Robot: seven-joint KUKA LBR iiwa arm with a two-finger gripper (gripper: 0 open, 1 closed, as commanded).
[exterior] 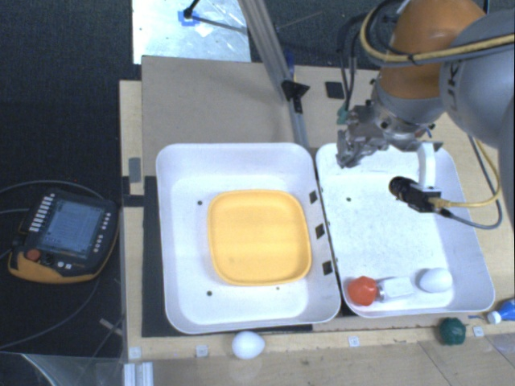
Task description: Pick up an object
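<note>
The pincer (352,156) hangs over the right bin's (463,215) far corner; whether it is open I cannot tell. Nothing looks lifted yet: the red ball (362,290), white egg (435,280) and a small white piece (396,287) lie along the near edge, well apart from it.

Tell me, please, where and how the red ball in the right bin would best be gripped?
Probably straight from above, across the red ball's widest part. It lies at the right bin's near rim, so a low approach from that side looks blocked. A small white object sits close on its right, so the fingers would likely fit better on its near and far sides. The gripper hangs over the far corner.
</note>
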